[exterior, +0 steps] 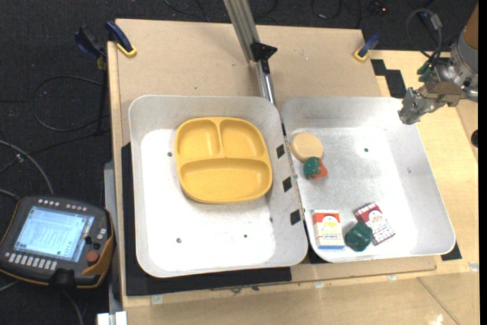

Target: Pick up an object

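The right bin [426, 186] carries the candidates. A small white and red carton [328, 229] lies flat near its front edge, with a dark green lump [358, 237] just beside it and a red and white packet [376, 222] touching that lump on the far side. Nearer the divider between the bins sits a tan round piece [307, 146], with a green and orange toy [314, 169] against its front.

The carton looks light and stiff, with flat parallel sides, so I judge it the easiest to take across its short width. The tan round piece would probably roll or slip, and the packet is thin and lies too flat to get under.

The tool [412, 107] hangs above the back right corner of the right bin, well apart from every item; at this size I cannot tell how it is set.

The green lump crowds the carton's right side and the bin wall is near its front. The left bin [152, 240] holds a yellow divided plate [224, 160], and a metal pole [236, 0] slants over the back of the counter [183, 61].
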Robot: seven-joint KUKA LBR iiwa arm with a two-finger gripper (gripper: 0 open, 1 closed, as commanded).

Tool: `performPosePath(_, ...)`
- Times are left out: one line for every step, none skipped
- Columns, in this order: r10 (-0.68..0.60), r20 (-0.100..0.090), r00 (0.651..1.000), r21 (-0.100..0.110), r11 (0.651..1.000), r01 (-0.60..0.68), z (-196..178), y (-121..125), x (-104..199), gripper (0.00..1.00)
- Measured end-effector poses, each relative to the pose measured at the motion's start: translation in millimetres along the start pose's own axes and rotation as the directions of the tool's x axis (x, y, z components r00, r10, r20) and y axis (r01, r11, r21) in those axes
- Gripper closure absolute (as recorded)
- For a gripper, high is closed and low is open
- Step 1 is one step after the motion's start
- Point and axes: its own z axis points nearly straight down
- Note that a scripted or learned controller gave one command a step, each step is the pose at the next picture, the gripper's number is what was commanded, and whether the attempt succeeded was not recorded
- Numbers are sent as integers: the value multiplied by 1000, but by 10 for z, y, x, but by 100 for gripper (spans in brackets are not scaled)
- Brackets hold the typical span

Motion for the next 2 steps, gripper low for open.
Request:
performPosePath(-4, -4, 1000, 8, 1000, 4, 163, 22, 503, 100)
performPosePath(-5, -5, 1000, 8, 1000, 5, 290, 78, 1101, 100)
